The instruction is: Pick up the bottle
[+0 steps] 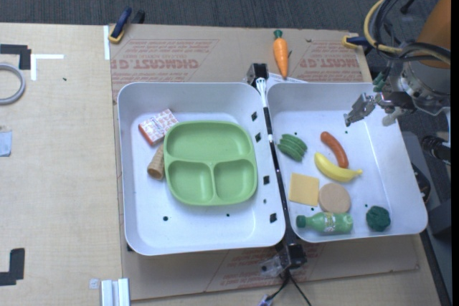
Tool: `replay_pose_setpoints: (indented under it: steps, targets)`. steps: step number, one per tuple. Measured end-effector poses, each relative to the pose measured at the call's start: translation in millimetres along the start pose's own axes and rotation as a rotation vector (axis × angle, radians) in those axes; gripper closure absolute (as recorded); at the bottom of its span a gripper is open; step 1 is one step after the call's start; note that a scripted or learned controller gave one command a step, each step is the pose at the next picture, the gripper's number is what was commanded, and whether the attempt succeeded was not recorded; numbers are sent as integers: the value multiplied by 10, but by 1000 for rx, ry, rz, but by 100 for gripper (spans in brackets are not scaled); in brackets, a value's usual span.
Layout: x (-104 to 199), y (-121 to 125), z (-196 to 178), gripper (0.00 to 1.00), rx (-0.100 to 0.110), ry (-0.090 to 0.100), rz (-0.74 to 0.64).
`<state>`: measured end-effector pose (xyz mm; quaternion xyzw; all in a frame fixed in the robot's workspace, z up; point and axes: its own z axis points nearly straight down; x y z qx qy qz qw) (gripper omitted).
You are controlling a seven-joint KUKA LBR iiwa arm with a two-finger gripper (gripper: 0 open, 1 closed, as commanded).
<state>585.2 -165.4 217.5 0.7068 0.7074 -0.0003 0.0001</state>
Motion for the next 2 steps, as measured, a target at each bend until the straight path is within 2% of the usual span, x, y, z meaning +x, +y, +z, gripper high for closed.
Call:
replay_pose_setpoints:
  steps: [1,2]
  targets:
    - [-3,4,-95,100,-1,-1,-2]
    - [-196,-587,-846,100,-1,-1,-204]
